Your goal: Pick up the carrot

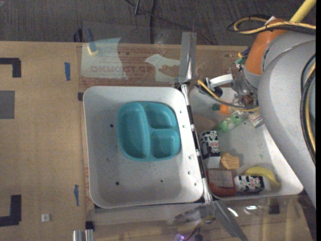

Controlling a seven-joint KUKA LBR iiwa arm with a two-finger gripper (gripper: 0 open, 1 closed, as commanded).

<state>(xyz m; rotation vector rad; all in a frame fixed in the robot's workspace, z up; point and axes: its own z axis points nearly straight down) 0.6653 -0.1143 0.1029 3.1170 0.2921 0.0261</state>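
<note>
You are looking down at a slant on a wooden worktop (pixel 40 134) that carries two shallow white bins side by side. The left bin (pixel 100 179) holds a teal divided plate (pixel 149 130), lying flat near the middle. The right bin (pixel 258 147) holds a scatter of toy items: along its near edge sit a yellow banana (pixel 263 173), a small black-and-white cow-patterned carton (pixel 249 183), a reddish-brown block (pixel 221 180) and a tan wedge like a slice of bread (pixel 230 160); a second cow-patterned carton (pixel 210 142) stands by the dividing wall. Farther back lies a pale green piece (pixel 231 122), and just beyond it the carrot (pixel 223 109), a small orange shape with a green end, near the far left part of this bin. The grey arm with its orange band (pixel 258 54) comes in from the right, and the gripper (pixel 244 98) hangs just beside the carrot, to its right; you cannot tell how the jaws stand, because the wrist and cables hide them, and nothing is seen held. The carrot looks like a light, stiff plastic toy, smooth and tapered, so it is likely to slip or roll; judge it best taken across its thicker middle, with the jaws square to its length.
</note>
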